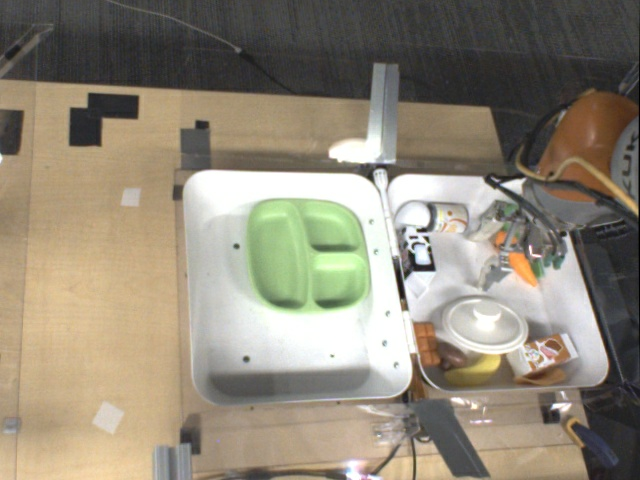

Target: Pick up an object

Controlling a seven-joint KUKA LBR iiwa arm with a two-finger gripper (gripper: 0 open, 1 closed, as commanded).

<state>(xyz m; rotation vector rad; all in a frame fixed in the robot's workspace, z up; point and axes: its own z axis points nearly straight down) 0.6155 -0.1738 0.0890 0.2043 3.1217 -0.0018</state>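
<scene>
On the wooden counter [90, 298], the right bin [585, 313] holds clutter; the fingers [520, 253] sit spread around an orange object [523, 268], apparently positioned to grasp it.

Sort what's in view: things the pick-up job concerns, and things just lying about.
Job:
gripper, low in the right bin
orange carrot-like piece beside it
white lidded pot
yellow banana-like item
small carton
white can

Lying about:
green divided plate in the left bin
</scene>
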